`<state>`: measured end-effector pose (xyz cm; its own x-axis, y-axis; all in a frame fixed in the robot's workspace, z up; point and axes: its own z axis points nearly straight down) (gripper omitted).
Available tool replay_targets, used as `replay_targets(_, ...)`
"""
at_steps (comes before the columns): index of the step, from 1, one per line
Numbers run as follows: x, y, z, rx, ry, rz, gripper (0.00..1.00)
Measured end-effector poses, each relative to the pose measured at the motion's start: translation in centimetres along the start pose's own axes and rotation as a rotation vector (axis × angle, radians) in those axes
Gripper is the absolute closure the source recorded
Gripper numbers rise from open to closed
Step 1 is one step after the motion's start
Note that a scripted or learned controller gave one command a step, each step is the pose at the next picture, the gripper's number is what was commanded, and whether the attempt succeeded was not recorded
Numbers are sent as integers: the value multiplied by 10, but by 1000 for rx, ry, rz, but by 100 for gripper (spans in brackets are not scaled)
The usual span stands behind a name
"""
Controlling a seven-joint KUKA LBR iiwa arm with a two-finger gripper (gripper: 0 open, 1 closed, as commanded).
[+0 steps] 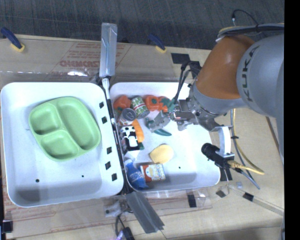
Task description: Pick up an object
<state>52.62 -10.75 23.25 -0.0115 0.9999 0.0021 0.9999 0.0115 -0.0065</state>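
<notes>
My gripper [159, 121] hangs low over the middle of the right bin [200, 154], reaching in from the right. Just under its tip lies a teal object [163, 132], close to or touching it; I cannot tell which. Behind the gripper sit an orange toy [154, 102], a green-labelled can [138, 105] and an orange lump [122, 102]. A small grey can [127, 115] lies to its left. A yellow block [161, 153] rests nearer the front.
A black-and-white item with an orange piece [132, 134] lies by the right bin's left wall. A blue bottle [133, 174] and a red-labelled can [154, 172] sit at its front. The left bin [20, 184] holds a green divided plate [65, 127].
</notes>
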Motion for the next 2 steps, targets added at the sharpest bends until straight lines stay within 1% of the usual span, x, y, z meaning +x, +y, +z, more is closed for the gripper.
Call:
replay_targets(1, -7, 9, 124, -6, -1, -13, 0)
replay_targets(2, -1, 56, 138, -9, -17, -102, 0)
